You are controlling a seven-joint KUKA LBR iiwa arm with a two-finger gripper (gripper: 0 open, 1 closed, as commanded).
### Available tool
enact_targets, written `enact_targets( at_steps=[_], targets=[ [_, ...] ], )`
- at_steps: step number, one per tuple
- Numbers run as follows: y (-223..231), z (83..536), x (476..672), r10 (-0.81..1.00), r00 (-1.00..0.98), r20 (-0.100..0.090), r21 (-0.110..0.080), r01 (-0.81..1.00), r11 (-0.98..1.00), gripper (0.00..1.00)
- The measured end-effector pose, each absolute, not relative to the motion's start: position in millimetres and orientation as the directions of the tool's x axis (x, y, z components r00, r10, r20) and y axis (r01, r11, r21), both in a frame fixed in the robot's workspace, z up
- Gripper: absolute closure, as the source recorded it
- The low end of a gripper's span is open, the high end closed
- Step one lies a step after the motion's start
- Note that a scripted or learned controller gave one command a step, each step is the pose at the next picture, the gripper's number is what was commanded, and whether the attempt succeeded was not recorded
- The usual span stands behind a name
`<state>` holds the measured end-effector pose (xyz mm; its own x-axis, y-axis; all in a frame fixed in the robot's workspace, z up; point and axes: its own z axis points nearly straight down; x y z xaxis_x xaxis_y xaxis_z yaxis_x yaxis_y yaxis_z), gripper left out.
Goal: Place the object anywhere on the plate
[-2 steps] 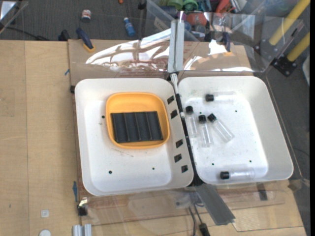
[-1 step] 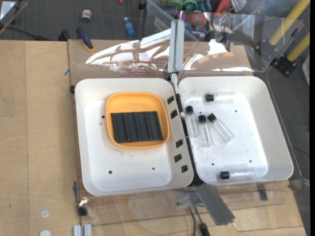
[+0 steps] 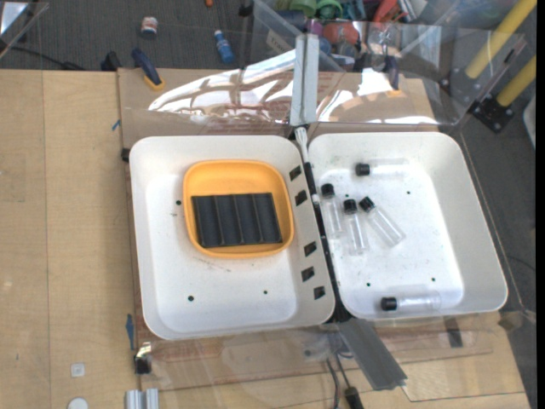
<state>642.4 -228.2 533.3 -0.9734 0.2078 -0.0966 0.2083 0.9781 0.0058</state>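
Note:
An orange plate [image 3: 197,185] lies in the left white bin [image 3: 162,271]. A dark ribbed rectangular object [image 3: 236,219] rests flat on the plate, covering its middle. In the right white bin [image 3: 460,228] lie several clear plastic vials with black caps: one at the back [image 3: 379,169], a cluster near the middle [image 3: 358,222], and one by the front edge [image 3: 415,302].
A clear upright divider [image 3: 304,79] stands behind the seam between the bins. A transparent tub of colourful toys [image 3: 358,7] sits at the back right. Bare wooden bench [image 3: 51,228] stretches to the left of the bins.

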Motion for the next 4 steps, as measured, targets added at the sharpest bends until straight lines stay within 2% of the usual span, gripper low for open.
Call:
enact_targets(
  at_steps=[4],
  targets=[
    [-227.6, 587.4, 644.7, 0.207, -0.967, -0.148, 0.01, 0.208, 0.978, 1.0]
  ],
)
